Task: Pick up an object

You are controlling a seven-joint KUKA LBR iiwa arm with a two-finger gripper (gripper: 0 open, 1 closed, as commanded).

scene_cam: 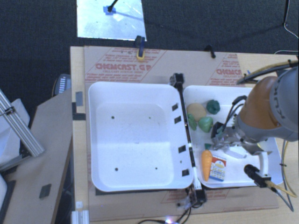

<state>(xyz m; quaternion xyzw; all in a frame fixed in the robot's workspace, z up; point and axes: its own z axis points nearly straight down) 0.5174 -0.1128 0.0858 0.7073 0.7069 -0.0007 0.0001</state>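
Note:
The right bin (201,94) holds several small things. A tan rounded lump (196,110) lies at its far left, and a dark green piece (213,106) sits beside it. Two lighter green pieces (205,123) (192,122) lie just in front of those. Near the front left are an orange carrot (206,164) and a small red, white and blue box (217,167), side by side. My gripper (218,141) is low in the bin, just above the carrot and box and to the right of the green pieces. The wrist hides what is under it.
The left bin (135,139) stands beside the right one, and black clips (177,120) run along their shared wall. The arm's grey and orange body (264,111) covers the right bin's right half. A cardboard sheet (126,64) lies under both bins.

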